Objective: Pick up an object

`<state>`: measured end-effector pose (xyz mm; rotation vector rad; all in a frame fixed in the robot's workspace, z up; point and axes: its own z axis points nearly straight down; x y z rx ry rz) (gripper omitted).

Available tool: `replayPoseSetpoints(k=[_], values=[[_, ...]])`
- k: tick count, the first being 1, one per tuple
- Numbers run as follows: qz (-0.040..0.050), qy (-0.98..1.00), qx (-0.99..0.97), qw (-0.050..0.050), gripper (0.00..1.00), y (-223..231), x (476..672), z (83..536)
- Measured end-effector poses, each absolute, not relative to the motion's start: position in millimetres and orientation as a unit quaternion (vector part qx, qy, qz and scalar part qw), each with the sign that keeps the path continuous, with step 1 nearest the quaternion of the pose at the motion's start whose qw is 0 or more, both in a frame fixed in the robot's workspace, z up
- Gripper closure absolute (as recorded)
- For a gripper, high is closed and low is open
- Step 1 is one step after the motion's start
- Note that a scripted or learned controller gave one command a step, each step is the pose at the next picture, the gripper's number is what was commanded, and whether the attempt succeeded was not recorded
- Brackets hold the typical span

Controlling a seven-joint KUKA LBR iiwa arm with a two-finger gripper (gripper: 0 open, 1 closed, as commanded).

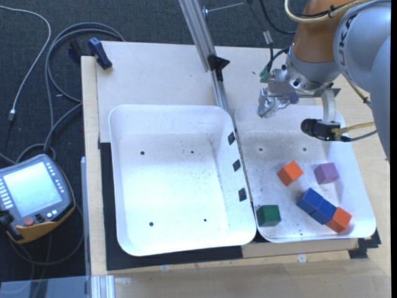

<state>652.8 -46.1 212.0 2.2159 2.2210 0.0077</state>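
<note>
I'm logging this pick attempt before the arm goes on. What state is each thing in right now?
claw: raised over the right bin's far end, holding nothing visible
orange cube: loose on the right bin's floor
purple cube: loose, apart from the others
blue block: lying flat, touching the orange block
orange block: at the near rim
green cube: near the divider
left bin: upright
right bin: upright
</note>
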Motion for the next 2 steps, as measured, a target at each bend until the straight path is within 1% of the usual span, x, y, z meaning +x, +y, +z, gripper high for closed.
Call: replayPoseSetpoints(k=[1, 2], values=[[0.0019, 0.708, 0.706, 0.002, 0.00, -46.2, 652.5, 211.2], [-0.0037, 0.705, 0.709, -0.004, 0.00, -96.5, 606.5, 95.0]])
